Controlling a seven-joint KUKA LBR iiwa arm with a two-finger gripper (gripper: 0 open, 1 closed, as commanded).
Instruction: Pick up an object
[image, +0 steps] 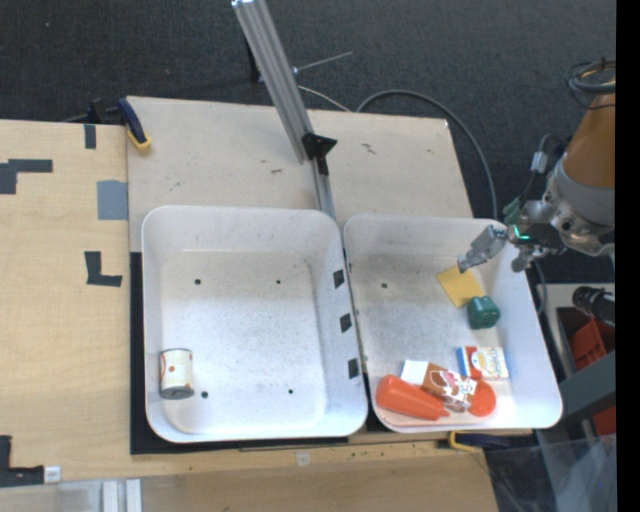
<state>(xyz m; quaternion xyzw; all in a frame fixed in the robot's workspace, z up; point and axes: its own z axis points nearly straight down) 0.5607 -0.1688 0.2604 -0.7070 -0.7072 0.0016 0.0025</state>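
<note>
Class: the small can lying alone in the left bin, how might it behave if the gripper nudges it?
The small can appears to lie on its side, so it would probably roll. It looks light, likely sliding easily on the smooth left bin floor.

Arm (590, 160) cut off at right edge; packet (484, 362) print unreadable.

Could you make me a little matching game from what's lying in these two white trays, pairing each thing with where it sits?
Things:
1. small white-and-brown cylindrical can
2. flat yellow square sponge
3. long orange plastic carrot
4. small dark green block

Places:
A. right tray, along its near edge
B. left tray, near-left corner
C. right tray, just nearer than the yellow sponge
D. right tray, far-right part, below the robot's hand

Pairs: 1-B, 2-D, 3-A, 4-C
</note>
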